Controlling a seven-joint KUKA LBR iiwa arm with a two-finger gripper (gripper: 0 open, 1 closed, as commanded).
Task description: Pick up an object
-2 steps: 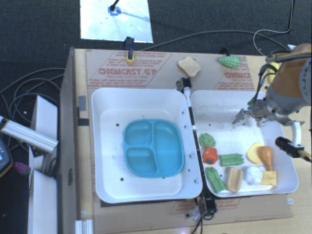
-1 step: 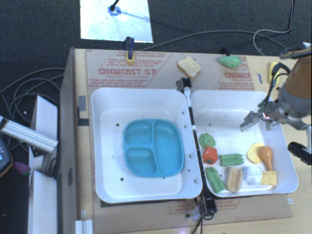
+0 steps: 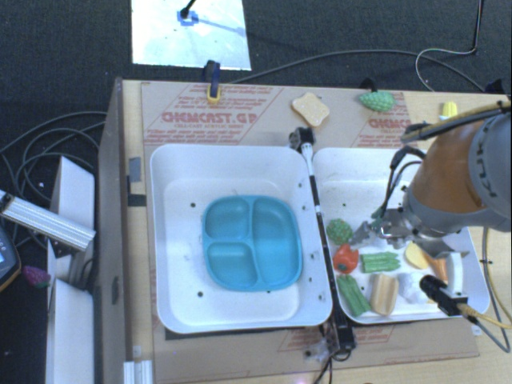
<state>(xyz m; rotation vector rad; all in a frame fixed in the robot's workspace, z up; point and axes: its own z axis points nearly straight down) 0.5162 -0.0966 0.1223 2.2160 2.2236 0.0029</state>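
The tabletop [image 3: 240,106] is covered by a brown cardboard sheet printed with red lettering, and two shallow white bins are set on it side by side. The left bin [image 3: 172,214] carries a blue divided plate [image 3: 252,242] with three compartments, placed near its middle.

The right bin [image 3: 352,174] is entered from the right by the grey arm [image 3: 460,178], whose orange band is seen above the wrist. The pincer [image 3: 370,230] is lowered into the bin, just right of a green broccoli floret [image 3: 339,230] and above a red tomato piece [image 3: 346,258]. Whether its fingers are spread or closed cannot be told, and nothing is clearly seen between them.

The toy foods are gathered along the near side of the right bin. A bunch of green beans [image 3: 379,261] is laid to the right of the tomato piece. Below it a tan bread roll [image 3: 384,293] stands beside a green pickle [image 3: 353,294]. A yellow slice [image 3: 418,256] is found further right, close to the arm.

Behind the bins, on the cardboard, a slice of toast [image 3: 310,109] and a green bumpy fruit [image 3: 377,100] are placed well apart from each other. A blue and yellow clamp [image 3: 213,82] is fixed at the far edge of the tabletop.
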